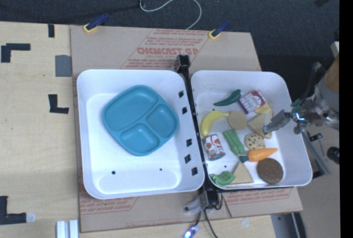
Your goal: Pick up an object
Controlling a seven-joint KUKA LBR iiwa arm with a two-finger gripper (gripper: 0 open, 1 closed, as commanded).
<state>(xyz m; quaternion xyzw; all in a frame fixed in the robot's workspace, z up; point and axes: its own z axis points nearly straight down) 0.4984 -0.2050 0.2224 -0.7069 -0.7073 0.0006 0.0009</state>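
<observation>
The right bin (pixel 287 88) holds several toy foods: a yellow banana (pixel 211 119), a green chili (pixel 228 99), a red-and-white packet (pixel 252 101), a tan round biscuit (pixel 237 119), a green pickle (pixel 234 142), a small can (pixel 214 146), a chip cookie (pixel 253 141), a carrot (pixel 262 154), a brown patty (pixel 270 170) and a sandwich wedge (pixel 241 174). My gripper (pixel 274 122) reaches in over the bin's right side, just right of a pale cheese wedge (pixel 260 121) and above the chip cookie. I see nothing held in it.
The left bin (pixel 88 137) carries a blue divided plate (pixel 140 119). A black divider (pixel 190 121) runs between the bins. Both stand on a cardboard sheet (pixel 165 49) held by clamps at the back. A white cable (pixel 171 5) loops behind.
</observation>
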